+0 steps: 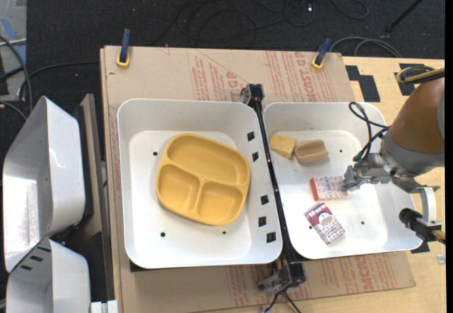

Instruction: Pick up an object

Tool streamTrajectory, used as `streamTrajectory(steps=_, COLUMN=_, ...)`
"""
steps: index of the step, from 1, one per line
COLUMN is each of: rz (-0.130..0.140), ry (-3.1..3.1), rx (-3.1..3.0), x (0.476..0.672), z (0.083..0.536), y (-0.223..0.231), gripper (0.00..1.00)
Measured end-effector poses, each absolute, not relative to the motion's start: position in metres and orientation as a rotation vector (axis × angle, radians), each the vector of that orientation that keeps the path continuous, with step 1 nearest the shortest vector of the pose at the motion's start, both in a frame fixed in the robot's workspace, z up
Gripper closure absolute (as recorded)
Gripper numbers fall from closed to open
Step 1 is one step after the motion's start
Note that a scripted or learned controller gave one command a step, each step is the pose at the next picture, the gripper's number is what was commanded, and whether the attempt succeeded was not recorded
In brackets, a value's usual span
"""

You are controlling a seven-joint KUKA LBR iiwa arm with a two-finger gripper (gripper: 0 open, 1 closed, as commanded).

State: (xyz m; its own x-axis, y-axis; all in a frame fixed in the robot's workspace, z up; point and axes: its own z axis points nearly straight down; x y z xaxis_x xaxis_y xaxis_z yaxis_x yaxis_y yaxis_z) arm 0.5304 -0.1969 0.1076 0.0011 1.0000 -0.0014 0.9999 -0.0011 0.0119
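In the right bin [368, 237] lie a pale yellow block [283, 145], a tan block [311, 151], a small red-and-white packet [327, 187] and a purple-and-white packet [325, 224]. My gripper [352, 180] is low in the right bin, right at the red-and-white packet's right end. Its fingertips are dark and small, and they blend with the packet's edge. The orange-banded arm [419, 131] comes in from the right.
A yellow divided plate [202, 178] fills the middle of the left bin [138, 234]. A black divider [267, 170] separates the two bins. White containers [39, 170] stand left of the bench. Cables run along the arm and the far floor.
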Motion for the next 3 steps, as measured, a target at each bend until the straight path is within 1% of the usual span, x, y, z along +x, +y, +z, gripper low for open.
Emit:
streamTrajectory(steps=1, rz=0.002, ry=2.223, rx=2.214, x=0.534, z=0.151, y=-0.195, gripper=1.0)
streamTrajectory(steps=2, rz=0.004, ry=2.223, rx=2.213, x=0.526, z=0.206, y=-0.191, gripper=1.0)
streamTrajectory(steps=3, rz=0.004, ry=2.222, rx=2.211, x=0.528, z=0.269, y=-0.195, gripper=1.0)
